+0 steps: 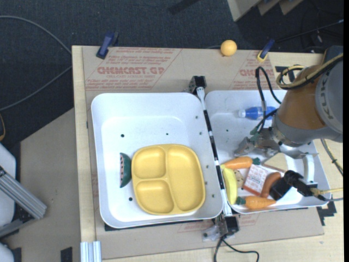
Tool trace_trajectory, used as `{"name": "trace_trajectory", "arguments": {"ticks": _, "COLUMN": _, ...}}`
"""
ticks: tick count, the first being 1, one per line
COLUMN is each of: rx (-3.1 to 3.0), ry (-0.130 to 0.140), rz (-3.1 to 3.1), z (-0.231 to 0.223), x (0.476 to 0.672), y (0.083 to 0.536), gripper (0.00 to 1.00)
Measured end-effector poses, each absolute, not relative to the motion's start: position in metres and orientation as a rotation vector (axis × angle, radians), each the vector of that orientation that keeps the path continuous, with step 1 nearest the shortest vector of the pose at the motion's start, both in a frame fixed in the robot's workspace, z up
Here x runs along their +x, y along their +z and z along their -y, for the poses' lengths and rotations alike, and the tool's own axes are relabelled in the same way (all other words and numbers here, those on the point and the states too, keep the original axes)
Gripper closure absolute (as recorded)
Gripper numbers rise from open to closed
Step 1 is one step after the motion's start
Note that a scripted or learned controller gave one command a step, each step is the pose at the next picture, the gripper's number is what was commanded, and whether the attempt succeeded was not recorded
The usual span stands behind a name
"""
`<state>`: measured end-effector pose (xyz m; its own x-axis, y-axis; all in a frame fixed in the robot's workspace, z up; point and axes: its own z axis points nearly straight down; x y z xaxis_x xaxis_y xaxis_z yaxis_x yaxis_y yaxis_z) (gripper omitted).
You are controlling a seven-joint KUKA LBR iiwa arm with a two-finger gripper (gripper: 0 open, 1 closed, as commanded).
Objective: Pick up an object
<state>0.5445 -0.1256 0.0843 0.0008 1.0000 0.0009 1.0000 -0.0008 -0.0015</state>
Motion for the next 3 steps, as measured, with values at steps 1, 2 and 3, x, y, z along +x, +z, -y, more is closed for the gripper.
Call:
{"name": "trace_trajectory", "arguments": {"ticks": 1, "rx": -2.224, "ry": 0.0, "rz": 2.222, "z": 0.197, "x": 0.614, "y": 0.085, "gripper": 0.0}}
{"name": "trace_trajectory", "arguments": {"ticks": 2, "rx": -2.215, "ry": -0.001, "rz": 2.215, "z": 0.22, "x": 0.478, "y": 0.084, "gripper": 0.0}}
{"name": "trace_trajectory", "arguments": {"ticks": 3, "rx": -2.221, "ry": -0.002, "rz": 2.224, "z": 0.175, "x": 0.543, "y": 0.085, "gripper": 0.0}}
